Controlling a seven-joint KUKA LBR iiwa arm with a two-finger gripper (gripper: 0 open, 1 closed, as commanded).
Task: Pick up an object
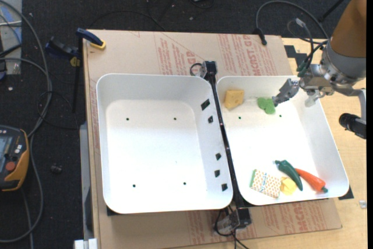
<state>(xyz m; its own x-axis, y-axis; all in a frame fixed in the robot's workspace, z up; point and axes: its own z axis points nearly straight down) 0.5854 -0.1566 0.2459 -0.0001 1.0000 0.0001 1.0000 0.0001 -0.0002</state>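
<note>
Nothing is lifted yet: the two-finger gripper (296, 92) hangs spread apart, holding nothing, near the small green rounded plastic piece (267, 105), apparently still lying in the right white bin (326, 131).

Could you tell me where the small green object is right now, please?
The green object lies in the right bin, near its far edge, just right of the yellow block. The gripper is right beside it, reaching in from the right.

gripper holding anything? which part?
Cannot tell. The gripper is right beside the green piece in the right bin, but no hold is visible.
</note>
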